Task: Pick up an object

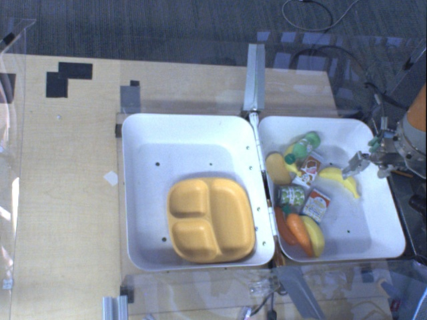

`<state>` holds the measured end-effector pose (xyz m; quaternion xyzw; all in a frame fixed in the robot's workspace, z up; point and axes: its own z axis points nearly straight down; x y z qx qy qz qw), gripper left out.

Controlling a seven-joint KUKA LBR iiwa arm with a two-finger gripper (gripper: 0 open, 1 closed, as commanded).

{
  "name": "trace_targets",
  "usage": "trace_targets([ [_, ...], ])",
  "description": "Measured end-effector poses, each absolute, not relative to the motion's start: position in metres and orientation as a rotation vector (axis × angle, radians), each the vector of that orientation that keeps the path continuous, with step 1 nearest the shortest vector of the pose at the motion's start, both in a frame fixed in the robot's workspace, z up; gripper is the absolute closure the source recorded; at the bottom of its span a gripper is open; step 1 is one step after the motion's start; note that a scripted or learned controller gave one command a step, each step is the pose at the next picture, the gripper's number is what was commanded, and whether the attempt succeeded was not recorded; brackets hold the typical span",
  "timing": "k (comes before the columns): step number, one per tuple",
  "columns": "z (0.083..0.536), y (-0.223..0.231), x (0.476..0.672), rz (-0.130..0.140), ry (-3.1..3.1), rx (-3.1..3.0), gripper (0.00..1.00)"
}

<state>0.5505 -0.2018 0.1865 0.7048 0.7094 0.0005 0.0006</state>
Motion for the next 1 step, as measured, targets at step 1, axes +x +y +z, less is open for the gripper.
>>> trace_targets([
  [1, 0.1058, -0.1842, 0.5849, 0.004, 2.287, 2.148, 0.0],
])
